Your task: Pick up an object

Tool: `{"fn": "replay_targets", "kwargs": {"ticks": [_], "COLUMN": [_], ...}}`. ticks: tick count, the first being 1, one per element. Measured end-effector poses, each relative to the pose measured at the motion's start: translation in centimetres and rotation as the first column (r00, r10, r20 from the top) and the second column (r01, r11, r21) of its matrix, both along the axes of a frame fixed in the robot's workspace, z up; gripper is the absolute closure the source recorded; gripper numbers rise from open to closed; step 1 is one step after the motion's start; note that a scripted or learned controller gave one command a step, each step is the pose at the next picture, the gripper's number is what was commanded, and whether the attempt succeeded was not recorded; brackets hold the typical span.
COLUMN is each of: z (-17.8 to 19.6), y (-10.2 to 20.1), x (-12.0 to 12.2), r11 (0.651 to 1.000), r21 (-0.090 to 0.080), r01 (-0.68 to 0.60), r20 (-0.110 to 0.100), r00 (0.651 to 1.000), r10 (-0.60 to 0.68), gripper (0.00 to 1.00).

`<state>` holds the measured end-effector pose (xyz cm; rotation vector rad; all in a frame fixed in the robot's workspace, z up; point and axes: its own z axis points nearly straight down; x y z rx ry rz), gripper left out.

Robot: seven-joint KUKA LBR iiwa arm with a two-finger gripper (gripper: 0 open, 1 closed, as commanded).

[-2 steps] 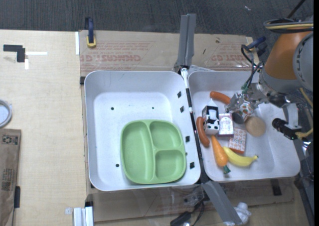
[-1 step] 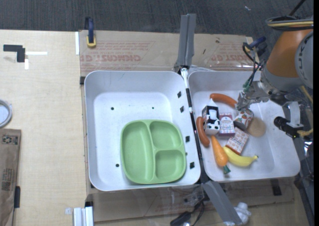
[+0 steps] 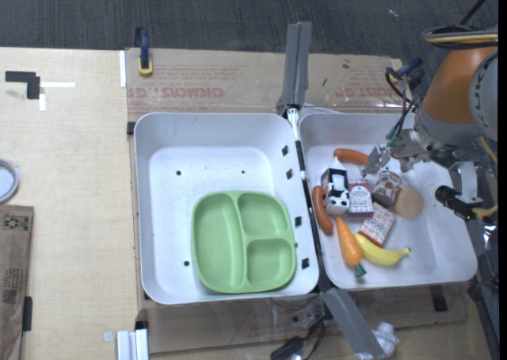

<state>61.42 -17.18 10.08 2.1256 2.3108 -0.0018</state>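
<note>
Plate [image 3: 242,241] in left bin [image 3: 158,192]; toy food in right bin [image 3: 444,259].

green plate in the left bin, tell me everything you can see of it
The green plate is a rounded-square divided tray that looks like matte plastic, with three compartments: one long one on the view's left and two smaller ones on the right. It lies flat, face up, on the floor of the left bin, toward the near right corner. Nothing lies in it.

- Table [image 3: 71,160], pale wood, carries two white bins side by side.
- Right bin [image 3: 444,259] lies under the gripper [image 3: 386,157].
- Left bin [image 3: 158,192] sits well left of the gripper.
- Cardboard sheet [image 3: 214,81] lies behind both bins.
</note>
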Motion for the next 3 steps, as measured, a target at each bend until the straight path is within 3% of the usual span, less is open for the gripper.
{"fn": "replay_targets", "kwargs": {"ticks": [1,2,3], "z": [-0.9,-0.9,0.0], "y": [-2.7,0.9,0.8], "x": [-2.7,-5.5,-5.5], "r11": [1.0,1.0,1.0], "r21": [0.002,0.001,0.001], "r01": [0.031,0.009,0.013], "r20": [-0.002,-0.001,-0.001], "r00": [1.0,1.0,1.0], "r10": [-0.031,-0.009,-0.013], "gripper": [0.0,0.0,1.0]}}
